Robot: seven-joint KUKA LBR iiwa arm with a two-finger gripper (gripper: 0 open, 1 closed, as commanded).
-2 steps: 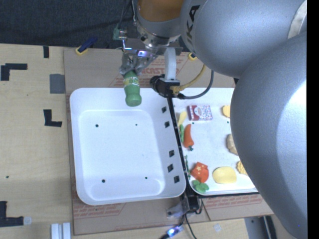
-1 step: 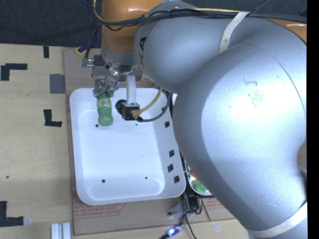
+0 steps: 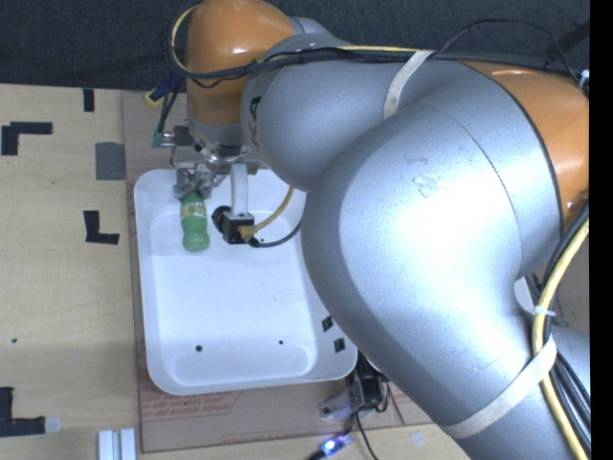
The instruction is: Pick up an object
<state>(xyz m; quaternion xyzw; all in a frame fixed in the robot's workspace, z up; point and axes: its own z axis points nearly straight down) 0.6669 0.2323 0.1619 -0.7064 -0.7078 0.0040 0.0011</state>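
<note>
Desk (image 3: 57,286) at left, tan w/ black marks. White bin (image 3: 230,353) next; green bottle-like obj (image 3: 194,226) lies in its far left corner, near the wall. Hand (image 3: 196,182) right above the obj's top end, touching or nearly so; can't tell if clenched or released. Grey arm (image 3: 431,238) w/ orange band covers the right.

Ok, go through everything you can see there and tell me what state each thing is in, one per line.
Green bottle: lying in the white bin, near its far end.
White bin: on the bench, upright, holding the bottle.
Gripper: low over the bin's far end, right beside the bottle.
</note>
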